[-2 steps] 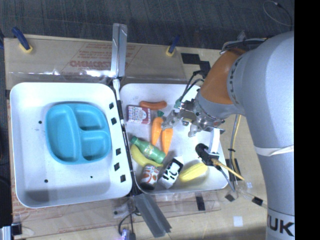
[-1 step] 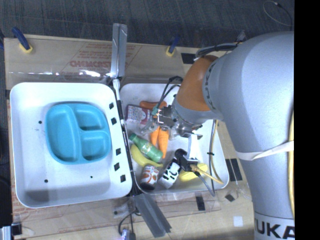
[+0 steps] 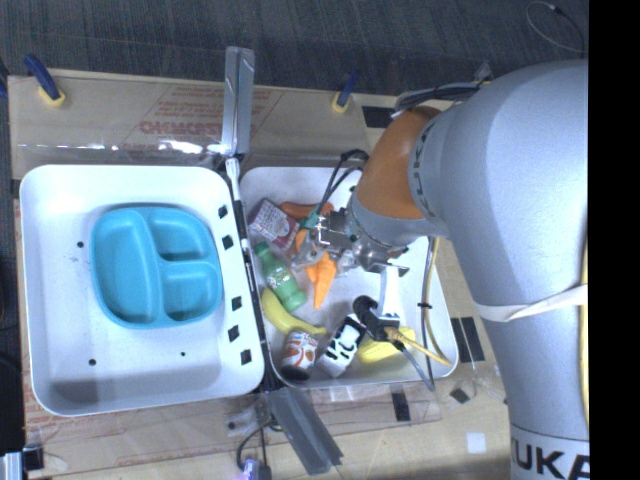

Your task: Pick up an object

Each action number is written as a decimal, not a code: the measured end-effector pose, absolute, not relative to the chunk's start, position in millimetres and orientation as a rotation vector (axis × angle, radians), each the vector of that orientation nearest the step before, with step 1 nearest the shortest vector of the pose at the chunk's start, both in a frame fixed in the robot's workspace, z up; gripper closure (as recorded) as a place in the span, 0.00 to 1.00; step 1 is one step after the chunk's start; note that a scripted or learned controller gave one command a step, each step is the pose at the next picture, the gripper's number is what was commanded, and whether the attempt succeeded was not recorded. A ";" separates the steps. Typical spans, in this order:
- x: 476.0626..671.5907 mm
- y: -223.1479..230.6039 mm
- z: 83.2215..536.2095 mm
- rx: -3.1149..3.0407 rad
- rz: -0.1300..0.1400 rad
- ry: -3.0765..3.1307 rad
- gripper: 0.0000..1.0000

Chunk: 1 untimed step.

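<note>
My gripper (image 3: 322,236) hangs low over the middle of the right bin (image 3: 440,353), with the orange wrist band and the grey arm above it. Just below it lies an orange carrot (image 3: 322,280), close to the gripper tip; contact cannot be judged. A green bottle (image 3: 283,280) lies to the carrot's left. A silver snack packet (image 3: 268,220) and an orange item (image 3: 296,210) sit at the bin's back left. Along the front lie a yellow banana (image 3: 290,318), a small can (image 3: 298,349), a black-and-white object (image 3: 343,343) and a yellow piece (image 3: 380,350).
The left bin (image 3: 50,368) holds a blue divided tray (image 3: 158,264). A grey divider bar (image 3: 238,98) runs between the bins. The arm's bulk covers the right bin's right side. Blue clamps (image 3: 45,80) hold the cardboard at the back.
</note>
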<state>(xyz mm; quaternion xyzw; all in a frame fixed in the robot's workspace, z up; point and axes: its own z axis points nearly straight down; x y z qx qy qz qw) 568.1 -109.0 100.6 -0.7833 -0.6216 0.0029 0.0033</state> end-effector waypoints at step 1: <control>610.9 -131.7 90.3 -2.537 0.008 -1.843 1.00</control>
